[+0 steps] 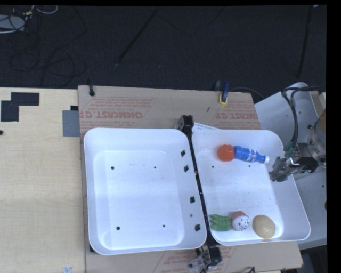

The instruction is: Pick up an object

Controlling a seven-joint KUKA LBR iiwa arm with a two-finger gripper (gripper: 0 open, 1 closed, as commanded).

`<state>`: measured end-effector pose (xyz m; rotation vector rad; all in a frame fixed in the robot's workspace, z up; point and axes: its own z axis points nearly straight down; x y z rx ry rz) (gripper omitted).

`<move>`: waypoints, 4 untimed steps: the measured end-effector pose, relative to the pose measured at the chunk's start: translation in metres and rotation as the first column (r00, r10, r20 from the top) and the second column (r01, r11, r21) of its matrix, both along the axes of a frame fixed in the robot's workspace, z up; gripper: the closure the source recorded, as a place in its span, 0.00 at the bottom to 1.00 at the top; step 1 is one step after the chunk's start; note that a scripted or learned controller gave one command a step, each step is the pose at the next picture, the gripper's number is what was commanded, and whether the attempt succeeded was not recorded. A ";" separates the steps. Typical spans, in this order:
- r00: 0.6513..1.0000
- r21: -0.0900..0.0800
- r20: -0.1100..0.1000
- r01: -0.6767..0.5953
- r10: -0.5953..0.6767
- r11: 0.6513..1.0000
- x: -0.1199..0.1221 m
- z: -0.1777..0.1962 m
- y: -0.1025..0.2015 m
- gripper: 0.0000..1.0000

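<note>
Tan egg (264, 226) lies low; blue bottle (249, 154) lies lengthwise, pointing right.

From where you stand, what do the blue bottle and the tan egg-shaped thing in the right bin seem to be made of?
Blue bottle: likely plastic, smooth and slightly glossy, with a white tip. Tan egg-shaped thing: matte with a faintly speckled surface, perhaps foam, rubber or painted plastic; the look leaves it open.

A robotics lab is showing here: two white bins (139, 139) sitting on cardboard sheeting (160, 106), loose cables (21, 13) trailing across dark carpet (160, 48).
</note>
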<state>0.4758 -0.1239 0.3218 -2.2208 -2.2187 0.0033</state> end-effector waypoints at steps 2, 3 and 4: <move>1.000 0.001 -0.002 0.000 0.000 1.000 0.000 -0.016 -0.007 1.00; 1.000 0.001 -0.005 0.000 0.000 1.000 0.000 -0.007 -0.007 1.00; 1.000 0.001 -0.002 0.000 0.000 1.000 0.000 -0.034 -0.008 1.00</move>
